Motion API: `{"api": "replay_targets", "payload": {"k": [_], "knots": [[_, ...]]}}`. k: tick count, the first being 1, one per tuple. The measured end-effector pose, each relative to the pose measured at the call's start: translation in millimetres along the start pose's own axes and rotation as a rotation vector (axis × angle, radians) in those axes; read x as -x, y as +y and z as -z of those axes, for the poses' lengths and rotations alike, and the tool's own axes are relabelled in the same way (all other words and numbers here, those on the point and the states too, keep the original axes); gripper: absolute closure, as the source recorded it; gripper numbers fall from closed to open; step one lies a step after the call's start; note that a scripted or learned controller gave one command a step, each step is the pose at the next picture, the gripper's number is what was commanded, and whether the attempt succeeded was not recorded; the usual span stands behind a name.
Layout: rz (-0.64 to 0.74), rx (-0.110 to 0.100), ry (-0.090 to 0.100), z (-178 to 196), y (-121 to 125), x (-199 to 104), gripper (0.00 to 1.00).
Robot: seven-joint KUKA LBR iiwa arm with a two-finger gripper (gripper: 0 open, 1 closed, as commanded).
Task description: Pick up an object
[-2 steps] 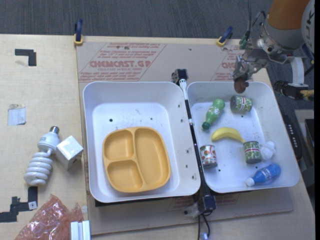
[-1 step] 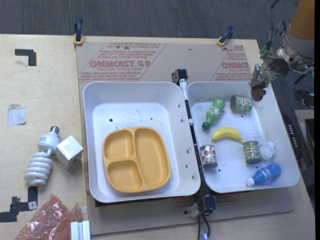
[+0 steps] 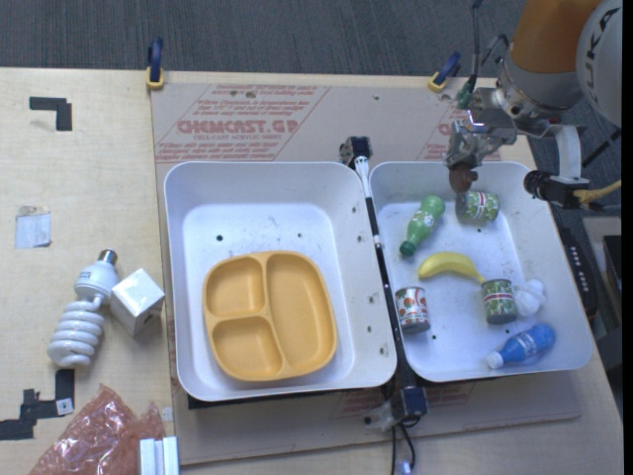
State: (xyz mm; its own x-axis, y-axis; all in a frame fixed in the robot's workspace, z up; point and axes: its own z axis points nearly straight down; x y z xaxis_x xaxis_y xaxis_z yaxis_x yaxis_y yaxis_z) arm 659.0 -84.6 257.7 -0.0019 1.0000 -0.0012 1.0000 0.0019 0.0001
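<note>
My gripper [image 3: 461, 169] hangs over the far edge of the right bin [image 3: 560, 265], just left of a green-labelled can [image 3: 480, 206] lying on its side. A small brown lump [image 3: 461, 179] shows at the gripper's tip; I cannot tell whether it is held. Also in this bin lie a green bottle [image 3: 422, 224], a yellow banana [image 3: 450, 265], a red-labelled can [image 3: 412, 308], a second green-labelled can [image 3: 498, 301], a small white object [image 3: 532, 293] and a blue bottle [image 3: 522, 346].
The left bin [image 3: 198, 216] holds a yellow divided plate [image 3: 269, 315]. On the bench to the left lie a spiral light bulb [image 3: 81, 317], a white cube [image 3: 138, 301] and a red mesh bag [image 3: 99, 433]. A black divider [image 3: 372, 226] runs between the bins.
</note>
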Motion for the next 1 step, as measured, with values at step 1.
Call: {"api": "replay_targets", "payload": {"k": [1], "knots": [[-0.003,0.000,0.000,30.3,-60.6,-10.2,1.00]]}}
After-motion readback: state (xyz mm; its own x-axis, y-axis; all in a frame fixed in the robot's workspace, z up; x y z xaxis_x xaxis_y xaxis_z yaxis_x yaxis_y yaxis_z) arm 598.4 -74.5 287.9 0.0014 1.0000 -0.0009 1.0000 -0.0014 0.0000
